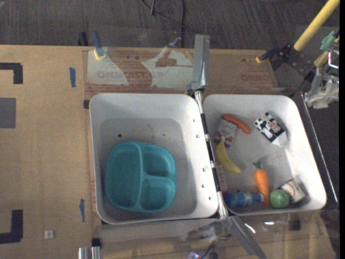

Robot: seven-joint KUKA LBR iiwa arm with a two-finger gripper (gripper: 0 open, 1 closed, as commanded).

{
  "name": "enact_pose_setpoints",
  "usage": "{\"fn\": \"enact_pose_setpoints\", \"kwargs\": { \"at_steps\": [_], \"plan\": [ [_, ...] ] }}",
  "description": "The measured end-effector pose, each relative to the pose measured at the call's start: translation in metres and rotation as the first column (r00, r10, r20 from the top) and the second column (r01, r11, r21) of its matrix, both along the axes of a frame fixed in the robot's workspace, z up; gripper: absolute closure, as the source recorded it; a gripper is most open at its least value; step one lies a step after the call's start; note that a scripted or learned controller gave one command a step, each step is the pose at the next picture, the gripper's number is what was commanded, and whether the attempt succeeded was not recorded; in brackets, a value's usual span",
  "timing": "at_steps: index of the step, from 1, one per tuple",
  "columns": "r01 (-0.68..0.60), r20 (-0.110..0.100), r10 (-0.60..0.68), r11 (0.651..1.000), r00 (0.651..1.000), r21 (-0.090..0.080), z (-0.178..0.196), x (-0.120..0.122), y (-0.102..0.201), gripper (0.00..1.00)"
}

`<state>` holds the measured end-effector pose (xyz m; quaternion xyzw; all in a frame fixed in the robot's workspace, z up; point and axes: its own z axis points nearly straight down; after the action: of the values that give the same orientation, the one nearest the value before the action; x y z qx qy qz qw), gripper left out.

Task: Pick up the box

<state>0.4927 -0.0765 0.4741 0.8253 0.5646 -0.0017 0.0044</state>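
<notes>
White right bin [311, 161] has the box [269, 127] lying untouched near its far corner; nothing lifted, whole pick left; my jaws' state: cannot tell.

Two white bins [145, 104], one teal tray [141, 176], one banana [225, 158], one carrot [262, 182], one bottle [242, 199], one green apple [279, 198]

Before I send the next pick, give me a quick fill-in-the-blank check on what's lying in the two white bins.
1. The teal divided plate lies in the ____ bin.
2. The black-and-white patterned box lies in the ____ bin.
3. The yellow banana lies beside the divider, below the ____ sausage.
4. The green apple sits beside the orange ____.

Missing words: left; right; orange-red; carrot
</notes>
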Motion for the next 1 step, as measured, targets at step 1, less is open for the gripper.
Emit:
{"fn": "enact_pose_setpoints", "kwargs": {
  "at_steps": [1],
  "plan": [
    [-0.005,0.002,0.005,1.0,1.0,-0.002,0.0099,0.0015,0.0016,1.0]
  ]
}}
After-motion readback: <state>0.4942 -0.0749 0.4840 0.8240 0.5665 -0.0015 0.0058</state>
